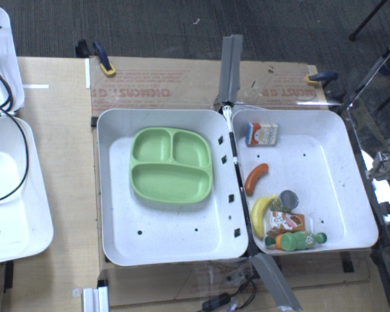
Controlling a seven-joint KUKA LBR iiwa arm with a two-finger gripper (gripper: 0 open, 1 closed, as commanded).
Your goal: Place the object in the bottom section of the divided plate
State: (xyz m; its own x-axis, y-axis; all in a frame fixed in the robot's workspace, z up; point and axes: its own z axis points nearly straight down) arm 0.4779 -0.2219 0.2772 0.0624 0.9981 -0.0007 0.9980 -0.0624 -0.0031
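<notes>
A light green divided plate (171, 166) lies in the left white bin (169, 233), toward its far half. It has two small sections at the back and one wide bottom section (172, 184) at the front, all bare. The right white bin (322, 174) holds the loose objects. An orange-red sausage (255, 177) lies near its left wall, and a small white and orange carton (261, 134) sits at the back. At the front left lie a banana (260, 214), a metal can (288, 200), an orange snack packet (287, 223) and a green bottle (299, 240).
A grey divider post (231, 70) rises between the bins at the back. Brown cardboard (162, 86) lies behind them with blue clamps (104, 58) at its corners. White trays with a black cable (6, 155) stand at the far left. Metal framing (380, 164) stands at the right edge.
</notes>
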